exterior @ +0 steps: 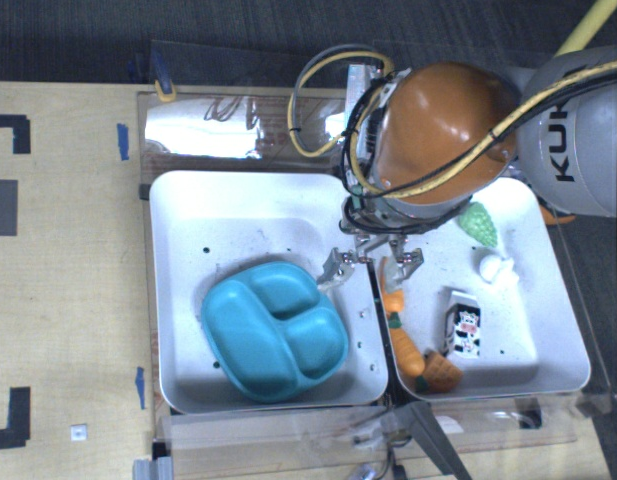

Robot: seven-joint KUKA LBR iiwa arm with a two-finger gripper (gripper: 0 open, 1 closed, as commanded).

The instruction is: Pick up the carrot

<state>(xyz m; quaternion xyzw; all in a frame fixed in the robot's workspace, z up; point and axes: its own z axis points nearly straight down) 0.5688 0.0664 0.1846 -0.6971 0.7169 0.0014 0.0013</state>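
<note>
The gripper [371, 262] is hovering with fingers spread and gripping nothing above the divider between the bins, because the carrot [403, 338] is lying just below it against the right bin's [548, 258] left wall.

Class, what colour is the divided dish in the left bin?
Light blue dish, seen in the camera view.

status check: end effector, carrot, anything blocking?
End effector open, hovering over the divider between the bins, holding nothing. Carrot lying in right bin along its left wall, just below the end effector. Brown item touches carrot's lower end; cow-print box beside it.
</note>
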